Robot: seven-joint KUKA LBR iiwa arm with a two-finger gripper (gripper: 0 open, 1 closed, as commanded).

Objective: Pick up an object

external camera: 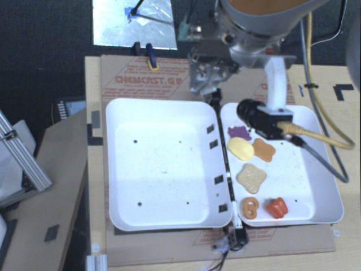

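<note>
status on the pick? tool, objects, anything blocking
Tool above the bins' far edge, nothing seen in it. Right bin: purple piece, yellow piece, orange piece, bread slice, pretzel, red pepper. Black camera mount overhangs purple piece.

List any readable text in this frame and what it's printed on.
"CHEMCAST.G B" as best it reads, red letters, last ones unsure: on the brown board under the bins.
More red print on the board by the arm and at its front edge: too blurred to read.

white bins (163, 109); purple grapes (240, 132), yellow lemon (241, 148), orange cracker (263, 150), tan toast (251, 177), red pepper (277, 207).
</note>
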